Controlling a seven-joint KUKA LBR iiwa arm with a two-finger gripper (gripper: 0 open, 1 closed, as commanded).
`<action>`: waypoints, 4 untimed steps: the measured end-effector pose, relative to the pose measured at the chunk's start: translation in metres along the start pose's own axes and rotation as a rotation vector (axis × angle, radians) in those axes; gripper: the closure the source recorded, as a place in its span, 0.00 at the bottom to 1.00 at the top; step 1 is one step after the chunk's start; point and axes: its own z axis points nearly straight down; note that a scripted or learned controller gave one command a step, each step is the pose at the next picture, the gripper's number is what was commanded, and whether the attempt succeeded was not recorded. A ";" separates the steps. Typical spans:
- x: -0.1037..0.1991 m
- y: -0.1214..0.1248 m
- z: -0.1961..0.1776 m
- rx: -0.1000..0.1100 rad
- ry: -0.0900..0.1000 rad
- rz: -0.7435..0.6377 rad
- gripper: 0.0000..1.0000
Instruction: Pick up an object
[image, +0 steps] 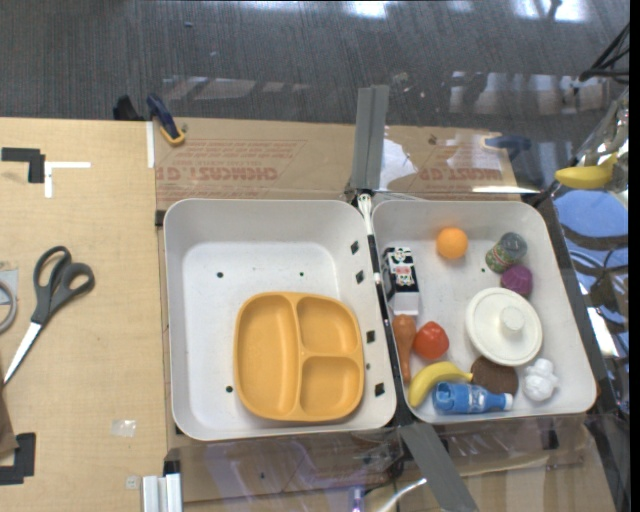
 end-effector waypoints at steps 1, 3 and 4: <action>-0.002 -0.001 -0.010 0.002 -0.006 0.002 1.00; 0.025 0.009 0.012 -0.007 0.011 -0.318 1.00; 0.024 0.009 0.003 -0.005 0.006 -0.315 1.00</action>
